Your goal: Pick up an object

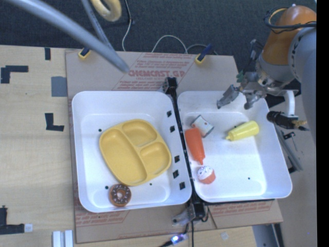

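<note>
Over the far edge of the right-hand shallow white bin hangs the grey two-finger gripper, its fingers spread apart with nothing between them, probably poised above the bin so it can drop onto whichever object it chooses. Four candidates lie loose on that bin's floor: one yellow plastic squeeze bottle on its side nearest the gripper, one orange carrot-shaped toy along the divider, one small grey-and-white block touching the carrot's top, and one small red-and-white piece, possibly a toy cupcake, though it is too small to be sure. Across the divider, the left white bin holds one yellow three-compartment plastic plate and one brown sprinkled toy doughnut just beside its near rim
</note>
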Tool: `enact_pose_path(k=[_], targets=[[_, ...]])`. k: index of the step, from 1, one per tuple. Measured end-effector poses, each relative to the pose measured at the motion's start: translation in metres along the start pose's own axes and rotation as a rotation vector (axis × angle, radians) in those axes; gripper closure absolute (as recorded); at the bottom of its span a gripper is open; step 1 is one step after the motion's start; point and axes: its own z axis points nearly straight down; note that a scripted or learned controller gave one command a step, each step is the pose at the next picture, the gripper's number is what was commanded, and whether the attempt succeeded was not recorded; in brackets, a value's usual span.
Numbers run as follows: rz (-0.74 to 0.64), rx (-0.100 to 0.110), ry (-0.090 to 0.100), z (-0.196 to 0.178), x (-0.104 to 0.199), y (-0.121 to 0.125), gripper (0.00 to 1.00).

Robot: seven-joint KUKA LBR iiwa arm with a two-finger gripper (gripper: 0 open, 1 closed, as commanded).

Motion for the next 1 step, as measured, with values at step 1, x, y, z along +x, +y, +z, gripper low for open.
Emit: enact_pose_path(k=[1], targets=[[-0.003, -0.015, -0.003, -0.0102, 0.0005, 0.0033, 0.00]])
